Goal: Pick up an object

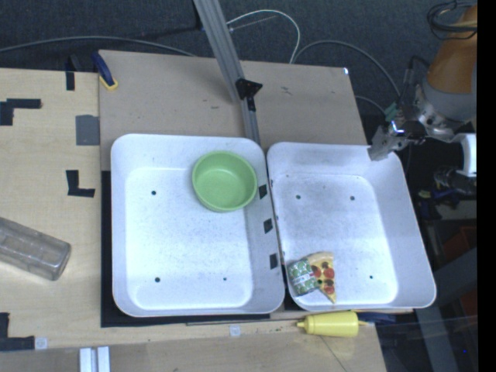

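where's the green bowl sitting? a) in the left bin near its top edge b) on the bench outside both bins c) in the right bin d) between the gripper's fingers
a: the green bowl sits in the left bin, up near its far edge, apart from the gripper at the right bin's far corner.

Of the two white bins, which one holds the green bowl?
The left bin: the green bowl sits near its far right corner. The right bin holds a small colourful packet instead.
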Tool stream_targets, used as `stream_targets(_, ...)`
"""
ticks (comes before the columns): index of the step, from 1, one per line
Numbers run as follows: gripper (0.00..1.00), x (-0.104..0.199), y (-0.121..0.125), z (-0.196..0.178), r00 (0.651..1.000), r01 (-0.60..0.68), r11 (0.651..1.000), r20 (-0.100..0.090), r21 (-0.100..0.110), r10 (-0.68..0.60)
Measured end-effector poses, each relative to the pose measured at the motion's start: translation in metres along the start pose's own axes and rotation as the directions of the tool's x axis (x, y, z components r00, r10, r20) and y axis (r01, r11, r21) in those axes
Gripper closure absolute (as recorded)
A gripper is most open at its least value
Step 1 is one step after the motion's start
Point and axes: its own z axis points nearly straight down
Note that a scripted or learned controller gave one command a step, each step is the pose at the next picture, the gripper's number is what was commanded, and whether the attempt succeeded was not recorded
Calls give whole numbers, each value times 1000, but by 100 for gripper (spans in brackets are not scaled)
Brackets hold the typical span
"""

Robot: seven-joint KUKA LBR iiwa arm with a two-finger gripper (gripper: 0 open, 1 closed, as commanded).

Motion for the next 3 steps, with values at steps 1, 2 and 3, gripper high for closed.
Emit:
stream_targets(1, 100, 1, 0, -7, 1000, 0, 1000, -2, 6, 0)
stream_targets(2, 100, 46, -22, 4, 1000, 2, 1000, -3, 10, -2)
stream_targets(3, 100, 94, -42, -8, 1000, 4, 1000, -4, 9, -4)
